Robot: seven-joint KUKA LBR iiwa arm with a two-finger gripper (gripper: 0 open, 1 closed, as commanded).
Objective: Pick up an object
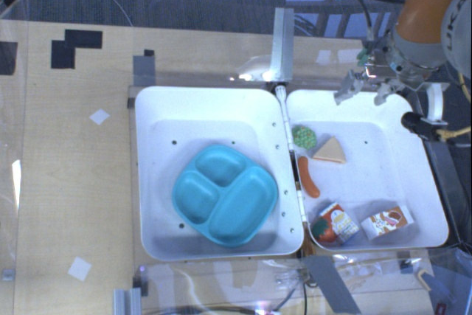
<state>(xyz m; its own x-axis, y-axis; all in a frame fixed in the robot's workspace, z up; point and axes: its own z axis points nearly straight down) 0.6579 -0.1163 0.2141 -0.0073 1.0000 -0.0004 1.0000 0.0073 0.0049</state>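
Two little boxes sit at the near edge of the right bin (435, 181): a small carton (386, 222) and another small box (336, 222) with a red thing tucked beside it. Farther back in that bin lie a red sausage (307, 178), a green lump (304, 136) and a tan wedge (330, 151). Up at the bin's far right corner hangs the gripper (366, 92), fingers spread apart with nothing between them, well away from the food. Its grey arm with the orange band (431, 7) comes in from the right. Next door, the left bin (158, 166) holds a blue plate (225, 194) with three parts.
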